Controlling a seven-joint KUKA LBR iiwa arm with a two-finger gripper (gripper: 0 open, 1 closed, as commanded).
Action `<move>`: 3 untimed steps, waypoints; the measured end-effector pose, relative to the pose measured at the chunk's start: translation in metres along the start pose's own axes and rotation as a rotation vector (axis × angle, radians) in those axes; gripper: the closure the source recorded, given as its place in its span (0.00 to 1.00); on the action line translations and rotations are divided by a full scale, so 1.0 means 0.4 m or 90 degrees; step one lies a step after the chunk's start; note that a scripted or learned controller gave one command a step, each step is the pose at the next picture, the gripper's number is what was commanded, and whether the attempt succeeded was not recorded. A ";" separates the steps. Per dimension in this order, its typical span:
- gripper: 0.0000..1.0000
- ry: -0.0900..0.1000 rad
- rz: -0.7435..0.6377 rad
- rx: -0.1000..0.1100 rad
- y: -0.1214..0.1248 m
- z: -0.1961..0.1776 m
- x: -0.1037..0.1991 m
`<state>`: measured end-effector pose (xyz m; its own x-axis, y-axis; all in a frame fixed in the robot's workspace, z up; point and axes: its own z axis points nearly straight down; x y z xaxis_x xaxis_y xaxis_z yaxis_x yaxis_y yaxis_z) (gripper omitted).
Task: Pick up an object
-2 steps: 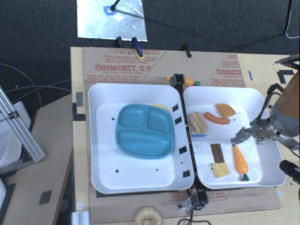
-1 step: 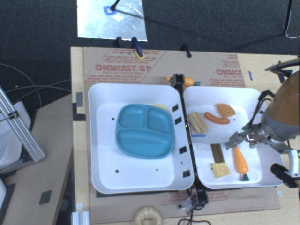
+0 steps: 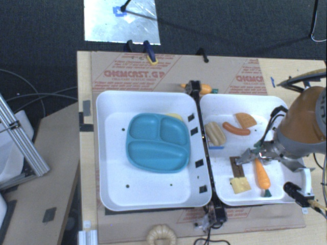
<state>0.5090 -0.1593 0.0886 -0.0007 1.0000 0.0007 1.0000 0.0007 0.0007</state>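
Observation:
The right bin (image 3: pixel 219 103) holds several toy foods. A red sausage (image 3: pixel 236 129) lies near the back, with an orange-brown slice (image 3: pixel 246 119) behind it and a tan ridged bun (image 3: pixel 215 133) to its left. An orange carrot (image 3: pixel 262 175) lies toward the front right. Left of the carrot are a brown bar (image 3: pixel 237 168) and a pale yellow cheese wedge (image 3: pixel 240 185). My gripper (image 3: pixel 249 155) hangs low over the bin's middle, just above the carrot's top end and the brown bar. The grey arm with its orange band (image 3: pixel 306 119) comes in from the right.
The left bin (image 3: pixel 104 152) holds a blue divided plate (image 3: pixel 157 142) with a yellow piece (image 3: pixel 176 116) peeking out behind it. Black clips (image 3: pixel 199 162) run along the divider between the bins. An orange toy (image 3: pixel 204 89) sits behind the bins, and a beige ring (image 3: pixel 161 235) lies at the front.

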 end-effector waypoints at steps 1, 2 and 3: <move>0.00 0.000 0.000 -0.002 0.005 0.003 -0.001; 1.00 0.000 0.000 -0.005 0.010 -0.026 0.000; 1.00 -0.001 -0.003 -0.003 0.014 -0.160 0.026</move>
<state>0.5146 -0.1487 0.1525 -0.0052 1.0000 -0.0010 1.0000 0.0052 0.0047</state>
